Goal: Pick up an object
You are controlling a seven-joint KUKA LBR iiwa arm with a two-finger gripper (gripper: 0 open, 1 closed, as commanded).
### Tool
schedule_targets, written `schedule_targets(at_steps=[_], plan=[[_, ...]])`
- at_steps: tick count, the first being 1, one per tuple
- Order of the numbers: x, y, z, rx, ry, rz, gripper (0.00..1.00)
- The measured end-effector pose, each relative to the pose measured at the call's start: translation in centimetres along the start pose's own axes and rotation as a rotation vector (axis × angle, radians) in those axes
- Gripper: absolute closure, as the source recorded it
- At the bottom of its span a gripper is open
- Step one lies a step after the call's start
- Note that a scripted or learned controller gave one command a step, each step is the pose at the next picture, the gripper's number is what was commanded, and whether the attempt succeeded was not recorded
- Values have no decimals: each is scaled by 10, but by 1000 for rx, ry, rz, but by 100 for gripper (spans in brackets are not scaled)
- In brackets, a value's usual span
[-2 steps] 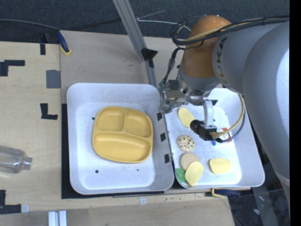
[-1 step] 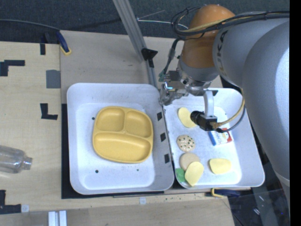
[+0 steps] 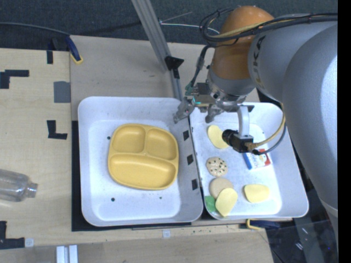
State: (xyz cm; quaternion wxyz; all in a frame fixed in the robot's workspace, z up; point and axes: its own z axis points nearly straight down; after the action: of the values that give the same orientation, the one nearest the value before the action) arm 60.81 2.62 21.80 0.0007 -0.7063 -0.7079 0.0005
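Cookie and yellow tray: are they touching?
Apart. The camera view shows the cookie in the right bin and the yellow tray in the left bin, bin walls between them.

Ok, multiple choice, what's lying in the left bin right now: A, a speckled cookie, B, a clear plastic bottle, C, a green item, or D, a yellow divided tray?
D: the yellow divided tray lies in the left bin, while the cookie sits in the right bin and the bottle lies on the bench outside the bins.

Two white bins (image 3: 98, 163), one yellow divided tray (image 3: 143, 156), one cookie (image 3: 217, 166), one clear bottle (image 3: 13, 185).
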Motion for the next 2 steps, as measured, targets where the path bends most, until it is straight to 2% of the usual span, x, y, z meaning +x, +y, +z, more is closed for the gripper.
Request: schedule_targets(at_steps=[1, 2], plan=[[17, -36, 32, 5, -1, 1, 0], [-14, 48, 30, -4, -2, 2, 0]])
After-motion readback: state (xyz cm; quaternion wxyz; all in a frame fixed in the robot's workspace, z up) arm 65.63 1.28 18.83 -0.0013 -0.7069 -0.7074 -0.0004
